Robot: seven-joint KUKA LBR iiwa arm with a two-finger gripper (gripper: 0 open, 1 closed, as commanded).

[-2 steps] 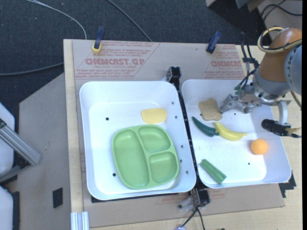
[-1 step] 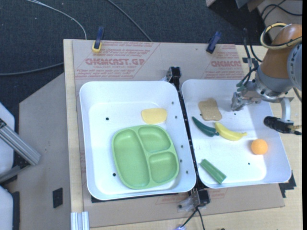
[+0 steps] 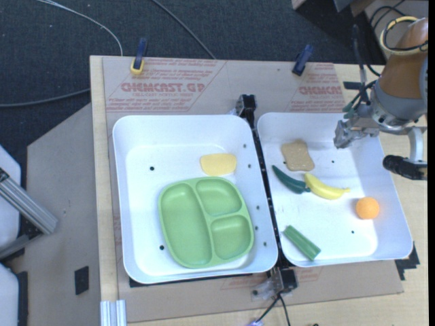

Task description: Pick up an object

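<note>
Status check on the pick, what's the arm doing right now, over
Gripper above right bin's far corner, nothing between fingers. Nearest item: bread slice, untouched. Path to it unobstructed.

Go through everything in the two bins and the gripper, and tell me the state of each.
Gripper: above right bin's far end, holding nothing.
Green tray: upright, compartments bare.
Yellow slice: flat, left bin.
Bread: flat.
Banana: lying, touching green pepper.
Orange: resting alone.
Green block: lying flat.

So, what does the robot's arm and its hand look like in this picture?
The arm is grey metal with a wide orange band above the wrist, rounded and cylindrical in shape. Black cables run along its upper part. The hand is small, grey and metallic. A dark, rounded part sticks out low on the arm's right side.
</note>
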